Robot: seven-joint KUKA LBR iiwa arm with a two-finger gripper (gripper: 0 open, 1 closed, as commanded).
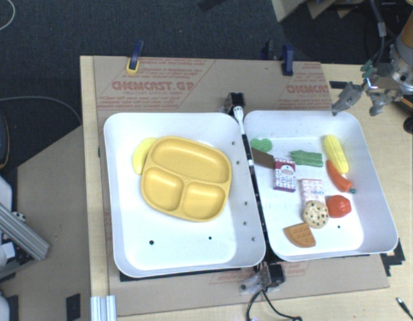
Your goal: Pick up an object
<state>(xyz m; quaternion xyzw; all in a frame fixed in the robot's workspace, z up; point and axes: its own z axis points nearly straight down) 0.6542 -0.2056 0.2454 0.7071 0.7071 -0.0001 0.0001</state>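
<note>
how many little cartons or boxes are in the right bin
2. A dark red carton stands mid-bin, just right of the brown piece. A paler pink-and-white one lies to its lower right, above the cookie. None seems hidden.

Two clamps, one yellow (133, 64) and one blue (287, 59), grip the brown board (193, 85) (printed red lettering) beneath two white bins (119, 179).

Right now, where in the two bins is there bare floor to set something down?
Left bin: a wide bare strip along the near wall, below the yellow tray, and a narrower one along the far wall. Right bin: bare along the far wall above the corn, and the near-left corner beside the cracker. Its middle is crowded.
</note>
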